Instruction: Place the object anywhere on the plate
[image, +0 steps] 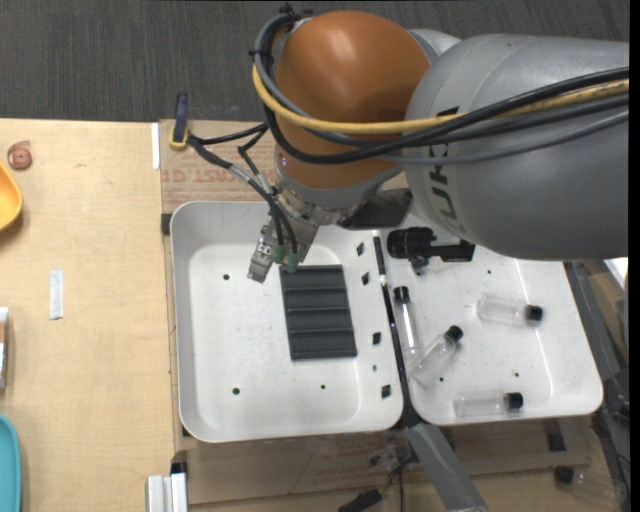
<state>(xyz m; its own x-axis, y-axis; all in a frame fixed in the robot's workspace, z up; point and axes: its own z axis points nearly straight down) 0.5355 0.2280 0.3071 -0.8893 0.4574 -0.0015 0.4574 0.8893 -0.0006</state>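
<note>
The dark ribbed plate (320, 312) lies flat in the left bin (200, 300). The end effector (275, 256) hovers at its far-left corner; whether it grips anything, I cannot tell. Release should come squarely over the ribs.

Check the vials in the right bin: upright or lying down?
Lying down. All three clear vials rest on their sides on the right bin floor, black caps pointing sideways.
</note>
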